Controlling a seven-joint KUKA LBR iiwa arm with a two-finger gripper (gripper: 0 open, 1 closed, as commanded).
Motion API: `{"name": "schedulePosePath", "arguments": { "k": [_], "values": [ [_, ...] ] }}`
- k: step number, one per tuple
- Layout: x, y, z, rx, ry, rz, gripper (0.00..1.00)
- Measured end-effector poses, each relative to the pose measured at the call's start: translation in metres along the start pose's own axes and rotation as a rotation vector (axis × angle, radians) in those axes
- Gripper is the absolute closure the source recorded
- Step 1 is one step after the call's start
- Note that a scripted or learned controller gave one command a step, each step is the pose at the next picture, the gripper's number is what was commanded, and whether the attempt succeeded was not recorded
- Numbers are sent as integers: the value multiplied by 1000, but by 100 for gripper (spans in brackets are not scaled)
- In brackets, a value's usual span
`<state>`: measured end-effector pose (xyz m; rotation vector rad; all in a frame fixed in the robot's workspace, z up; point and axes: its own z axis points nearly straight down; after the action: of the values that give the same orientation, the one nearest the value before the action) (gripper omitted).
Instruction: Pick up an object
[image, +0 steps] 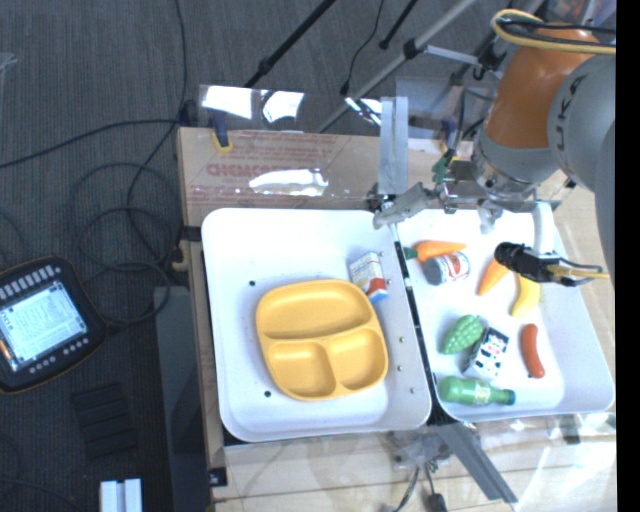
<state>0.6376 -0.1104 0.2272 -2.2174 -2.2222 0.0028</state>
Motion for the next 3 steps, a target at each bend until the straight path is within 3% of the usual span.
{"name": "schedulePosePath", "arguments": {
  "k": [1,2,3],
  "values": [
    [-25,-31,125,-10,1,-101,0],
    [-33,-49,122,-17,17,-88,0],
    [-42,-28,127,28,52,-149,0]
  ]
}}
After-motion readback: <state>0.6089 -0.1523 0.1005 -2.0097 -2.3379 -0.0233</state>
